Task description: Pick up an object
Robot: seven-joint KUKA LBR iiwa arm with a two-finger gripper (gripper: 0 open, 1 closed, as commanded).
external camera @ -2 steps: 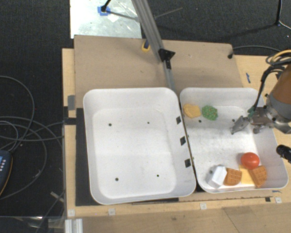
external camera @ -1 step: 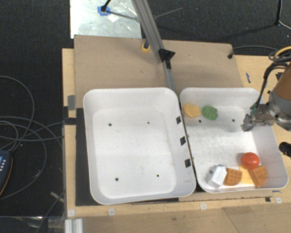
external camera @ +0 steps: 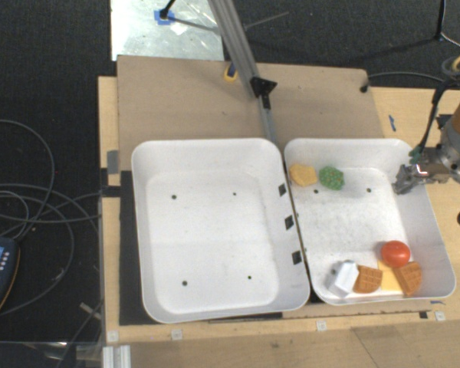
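6 objects (external camera: 397, 253) beside gripper (external camera: 405, 179)

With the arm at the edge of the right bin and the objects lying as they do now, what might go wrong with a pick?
1. The gripper sits at the right bin's rim, so it may catch the wall when descending.
2. The red ball, two waffle pieces and white object crowd one corner; a grasp may take the wrong one or push them apart.
3. The green item and yellow piece lie close together.
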